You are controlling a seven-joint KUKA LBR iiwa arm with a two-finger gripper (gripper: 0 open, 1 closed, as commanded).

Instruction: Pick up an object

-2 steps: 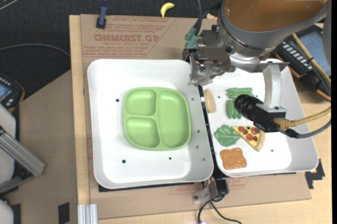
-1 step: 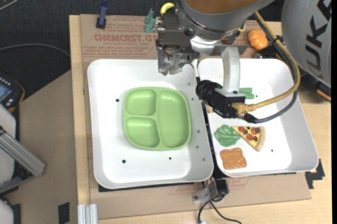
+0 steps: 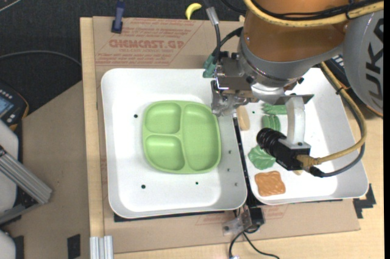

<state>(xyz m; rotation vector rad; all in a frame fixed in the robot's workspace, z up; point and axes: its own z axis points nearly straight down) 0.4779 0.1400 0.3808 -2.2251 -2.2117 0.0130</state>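
Overhead view of a bench with two shallow white bins side by side. A large grey and orange robot arm (image 3: 298,8) reaches in from the upper right and covers much of the right bin (image 3: 348,186). Its gripper (image 3: 224,104) hangs low at the centre of the frame, over the wall where the two bins meet. Whether it is open or closed cannot be told from here, and nothing is seen held in it.

The left bin (image 3: 122,181) holds a green divided plate (image 3: 181,136). In the right bin, a small beige stick (image 3: 244,119) lies just beside the gripper, near the dividing wall. A green leaf-shaped piece (image 3: 261,158) and an orange-brown square (image 3: 270,183) lie lower down.

The stick looks the likeliest pick. The risk is its place: so close to the wall, the gripper could strike the bin edge, close on nothing, or nudge the plate's nearby rim.
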